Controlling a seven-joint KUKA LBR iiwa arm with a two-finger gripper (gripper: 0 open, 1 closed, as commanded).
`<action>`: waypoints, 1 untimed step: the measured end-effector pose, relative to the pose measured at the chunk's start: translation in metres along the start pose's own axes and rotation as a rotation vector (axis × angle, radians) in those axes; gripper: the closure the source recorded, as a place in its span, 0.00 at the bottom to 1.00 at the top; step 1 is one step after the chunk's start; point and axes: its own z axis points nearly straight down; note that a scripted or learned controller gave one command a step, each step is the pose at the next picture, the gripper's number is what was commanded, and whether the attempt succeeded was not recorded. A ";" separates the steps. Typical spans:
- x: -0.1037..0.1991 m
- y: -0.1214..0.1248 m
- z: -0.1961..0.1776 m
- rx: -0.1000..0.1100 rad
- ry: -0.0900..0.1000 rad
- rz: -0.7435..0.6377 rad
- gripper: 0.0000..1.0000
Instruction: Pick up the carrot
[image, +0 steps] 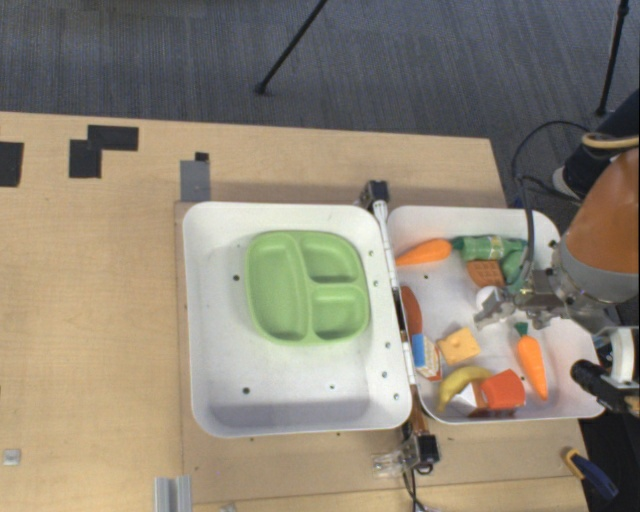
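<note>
Camera view: the grey two-finger gripper (503, 308) hangs over the right shallow white bin (560, 408); whether it is clenched or released cannot be told. One orange tapered carrot (533, 365) lies just beside it at about 5 o'clock, apart from it. A second orange carrot (423, 252) lies near the bin's far left corner, at about 10 o'clock from the gripper. The left white bin (215, 400) bears a green divided plastic tray (290, 310).

Reaches in from the right, orange-banded arm (605, 235) behind the jaws, gripper (508, 308) angled leftward and down.
</note>
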 end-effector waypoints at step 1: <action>-0.059 -0.011 0.086 -0.014 -0.011 -0.252 0.00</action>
